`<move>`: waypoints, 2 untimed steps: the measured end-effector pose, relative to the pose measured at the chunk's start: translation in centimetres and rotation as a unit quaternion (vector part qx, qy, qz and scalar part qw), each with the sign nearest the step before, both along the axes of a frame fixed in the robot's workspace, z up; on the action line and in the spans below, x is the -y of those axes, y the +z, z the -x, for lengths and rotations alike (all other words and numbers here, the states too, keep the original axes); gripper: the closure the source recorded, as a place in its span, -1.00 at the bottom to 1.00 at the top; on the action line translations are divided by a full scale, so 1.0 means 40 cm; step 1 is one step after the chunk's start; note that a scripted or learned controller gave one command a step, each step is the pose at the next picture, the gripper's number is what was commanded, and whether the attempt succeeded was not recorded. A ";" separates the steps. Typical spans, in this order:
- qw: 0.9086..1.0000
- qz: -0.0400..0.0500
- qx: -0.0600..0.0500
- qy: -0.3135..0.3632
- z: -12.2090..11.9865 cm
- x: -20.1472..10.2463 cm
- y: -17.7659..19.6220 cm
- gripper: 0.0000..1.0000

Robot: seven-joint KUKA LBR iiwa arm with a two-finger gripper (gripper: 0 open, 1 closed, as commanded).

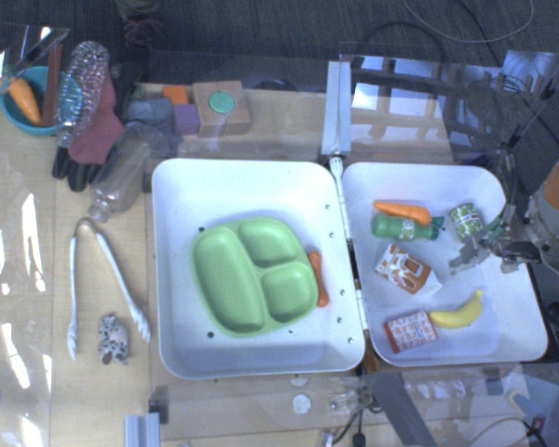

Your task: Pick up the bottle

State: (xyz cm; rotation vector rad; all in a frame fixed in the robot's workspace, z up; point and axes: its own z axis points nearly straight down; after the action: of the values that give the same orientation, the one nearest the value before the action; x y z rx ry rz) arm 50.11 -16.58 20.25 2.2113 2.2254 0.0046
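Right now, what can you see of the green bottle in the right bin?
The green bottle looks like plastic, darker green than the plate in the other bin, with a pale label near one end. It lies on its side across the upper part of the right bin, just below the carrot, apparently touching it. The tool is to its right, apart from it.

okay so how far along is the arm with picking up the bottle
Nothing looks done yet: the green bottle lies on its side in the right bin, beside the carrot. In hand: the gripper is low over that bin, right of the bottle near the small green can, with nothing visible between its fingers. Left: move over the bottle, grasp it and lift it.
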 end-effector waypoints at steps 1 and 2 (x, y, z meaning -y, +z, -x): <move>0.999 0.004 0.019 0.040 -0.088 -0.099 -0.219 -1.00; 0.999 0.001 0.024 -0.038 -0.288 -0.169 -0.232 -1.00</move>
State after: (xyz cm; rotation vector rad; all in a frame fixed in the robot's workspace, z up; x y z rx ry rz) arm 61.64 -9.82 10.95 2.2687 2.1151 0.0533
